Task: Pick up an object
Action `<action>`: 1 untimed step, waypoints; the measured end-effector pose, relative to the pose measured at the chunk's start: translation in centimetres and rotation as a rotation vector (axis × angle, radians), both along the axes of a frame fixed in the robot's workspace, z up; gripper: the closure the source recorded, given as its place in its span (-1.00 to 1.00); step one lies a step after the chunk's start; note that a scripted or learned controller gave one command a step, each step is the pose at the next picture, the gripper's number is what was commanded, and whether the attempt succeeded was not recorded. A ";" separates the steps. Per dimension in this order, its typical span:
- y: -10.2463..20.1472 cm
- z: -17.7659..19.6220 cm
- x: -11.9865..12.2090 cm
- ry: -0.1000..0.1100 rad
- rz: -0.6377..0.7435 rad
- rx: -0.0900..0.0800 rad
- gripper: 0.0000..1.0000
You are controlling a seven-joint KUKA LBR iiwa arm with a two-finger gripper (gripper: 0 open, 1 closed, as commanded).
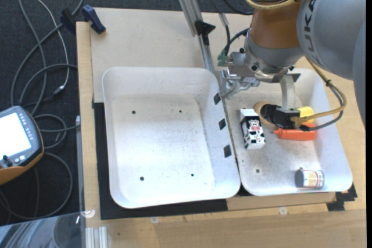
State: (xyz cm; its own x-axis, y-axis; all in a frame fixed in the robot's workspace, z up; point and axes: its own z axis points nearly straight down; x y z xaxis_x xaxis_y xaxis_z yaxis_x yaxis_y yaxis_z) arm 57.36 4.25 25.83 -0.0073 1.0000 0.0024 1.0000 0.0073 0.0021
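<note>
Camera view: wooden bench [145, 38], dark carpet [40, 26].

Premises: a robotics laboratory or test cell. Evidence: a pale wooden tabletop [145, 38] carrying two shallow white plastic bins [157, 136] side by side on black matting; a grey industrial arm with an orange band [290, 3]; a handheld control pendant with lit screen [14, 142]; loose grey cables [46, 26] across dark carpet; a slanted aluminium mounting rail [186, 3].
</note>
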 end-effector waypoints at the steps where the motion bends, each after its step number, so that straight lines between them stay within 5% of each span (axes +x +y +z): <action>1: 5.1 -0.1 0.2 0.001 0.000 0.000 1.00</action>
